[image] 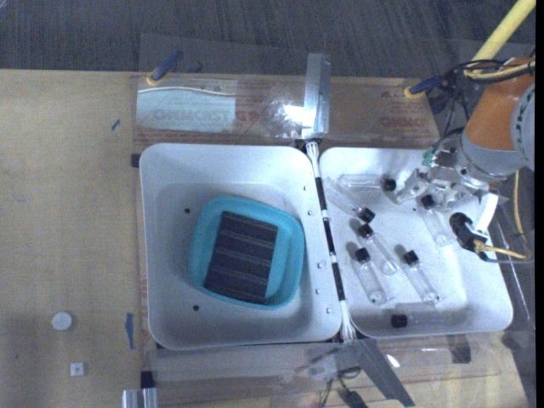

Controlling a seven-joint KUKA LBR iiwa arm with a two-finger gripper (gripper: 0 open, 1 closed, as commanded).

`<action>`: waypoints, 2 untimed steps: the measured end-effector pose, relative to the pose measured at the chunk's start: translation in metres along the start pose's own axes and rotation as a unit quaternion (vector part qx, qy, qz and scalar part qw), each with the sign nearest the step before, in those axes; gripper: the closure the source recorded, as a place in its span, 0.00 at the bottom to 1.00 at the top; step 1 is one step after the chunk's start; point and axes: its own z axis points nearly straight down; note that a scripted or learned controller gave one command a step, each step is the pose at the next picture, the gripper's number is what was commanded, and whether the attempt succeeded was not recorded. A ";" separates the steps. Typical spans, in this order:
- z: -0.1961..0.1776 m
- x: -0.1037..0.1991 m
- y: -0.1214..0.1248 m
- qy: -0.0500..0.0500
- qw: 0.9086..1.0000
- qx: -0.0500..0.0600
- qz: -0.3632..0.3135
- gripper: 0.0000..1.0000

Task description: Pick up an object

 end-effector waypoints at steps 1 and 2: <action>0.000 -0.001 -0.002 0.000 1.000 -0.002 -0.011 0.00; -0.001 -0.004 -0.011 0.001 1.000 -0.004 -0.006 0.00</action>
